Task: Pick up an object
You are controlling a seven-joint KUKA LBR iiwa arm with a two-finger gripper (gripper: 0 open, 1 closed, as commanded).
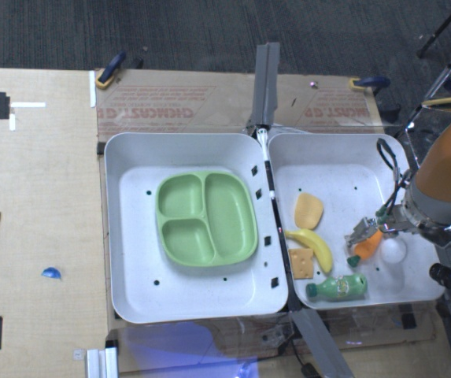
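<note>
We pass the green divided plate (207,217) in the left bin (131,290). In the right bin (343,168), a banana (313,245) lies centre, a green bottle (338,288) at six o'clock, and an orange carrot-like piece (367,244) at three o'clock. Our gripper (361,235) sits right against it; whether it pinches it, we cannot tell. We should confirm the grasp before we lift straight up.

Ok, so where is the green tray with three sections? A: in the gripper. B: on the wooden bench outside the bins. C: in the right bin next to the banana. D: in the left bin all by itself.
D: the green divided tray lies flat in the left bin, while the banana and the other items sit in the right bin.
</note>
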